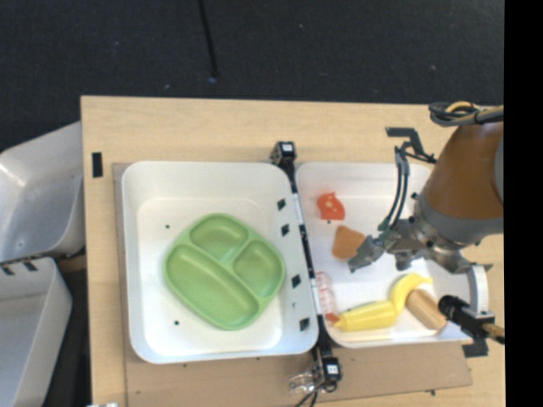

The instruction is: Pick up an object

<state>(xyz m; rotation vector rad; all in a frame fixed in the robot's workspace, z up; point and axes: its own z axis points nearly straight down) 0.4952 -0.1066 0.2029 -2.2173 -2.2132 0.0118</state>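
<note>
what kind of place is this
Probably a robot grasping test bench in a lab: a wooden bench carries two white bins, holding a green divided plate and toy food such as a banana, with the arm's claw above them.

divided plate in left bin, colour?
Light green; the divided plate shows clearly in the camera view.

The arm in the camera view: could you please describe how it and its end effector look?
The arm is bulky and rounded, with a broad orange-brown band and a grey section below it. Thin dark cables loop along its left side, and a yellow-marked fitting sits at the top. The end effector is a dark grey metal assembly, angular and narrow, ending in small fingers. A white bracket shows beneath the wrist.
</note>
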